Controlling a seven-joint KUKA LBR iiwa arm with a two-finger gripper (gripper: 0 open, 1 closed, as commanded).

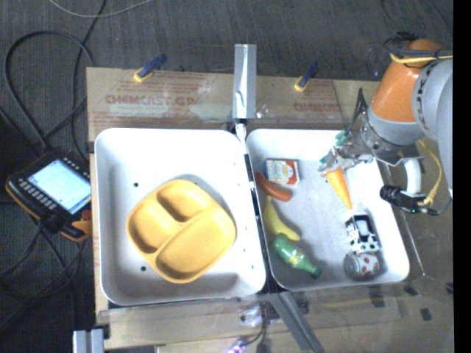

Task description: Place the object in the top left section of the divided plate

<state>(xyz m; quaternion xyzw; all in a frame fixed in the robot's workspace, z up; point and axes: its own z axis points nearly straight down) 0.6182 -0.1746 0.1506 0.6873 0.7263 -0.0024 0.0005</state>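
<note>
The arm (412, 87) enters from the right and reaches over the far right part of the right bin (401, 259). The gripper (340, 159) sits just inside that bin's far right corner area. A carrot (340, 184) lies directly below the gripper, its wide end at the gripper and its tip pointing toward the near side. The gripper's state cannot be told from this view, nor whether the carrot is held or lies on the bin floor.

Contents of the right bin:
- A small carton (281, 170) lies at the far left, close to the divider between the bins.
- A hot dog (273, 187) lies just beside the carton on its near side, touching or nearly touching it.
- A banana (280, 223) lies nearer than the hot dog, along the left wall.
- A green bottle (296, 257) lies on its side just beyond the banana's near end, neck pointing right and near.
- A black-and-white box (361, 232) lies at the right, nearer than the carrot.
- A round can (361, 265) lies at the near right corner, touching or just beside the box.

The left bin (118, 153) holds the yellow plate (182, 229), which lies near the bin's centre, rotated at a slant. Its three sections show no contents.

A handheld pendant (51, 190) with a lit screen lies on the floor to the left of the bench.
</note>
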